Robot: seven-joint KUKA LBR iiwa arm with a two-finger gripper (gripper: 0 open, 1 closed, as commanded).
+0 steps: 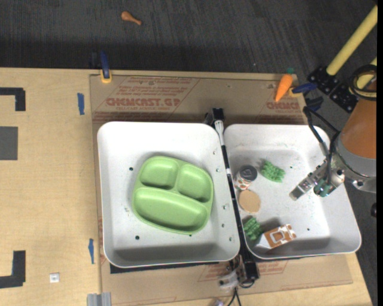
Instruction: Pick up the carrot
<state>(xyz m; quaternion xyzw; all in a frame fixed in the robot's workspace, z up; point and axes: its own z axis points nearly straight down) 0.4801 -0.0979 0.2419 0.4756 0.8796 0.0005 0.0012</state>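
Gripper (309,184) hangs over the right side of the right bin (341,230), nothing seen between its tips; can't tell how wide it stands from this slant. Grey arm (359,143) with orange band comes in from the right edge.

Carrot (283,87) is not in either bin. It lies on the tabletop (48,179) past the right bin's far rim, near the far right corner of the cardboard sheet (179,98), just beside a blue clamp (304,88). Small, orange, green tip pointing away.

Right bin contents: small round can (246,174), tan disc (249,201), green leafy piece (273,171), second green piece (251,228), orange-and-white packet (279,235). Left bin (114,179) holds a green divided plate (172,193). Another small orange item (130,18) on the dark floor at far left, well apart; too small to name.

Step, as I read it: approach not begun, gripper well apart from the target and over the wrong area.

Next move calls for: lift clear of the bin wall, travel toward the far rim, centre over the carrot, align across its short axis, descend. Risks: clamp right beside it limits clearance; carrot is thin and may roll or slip out.
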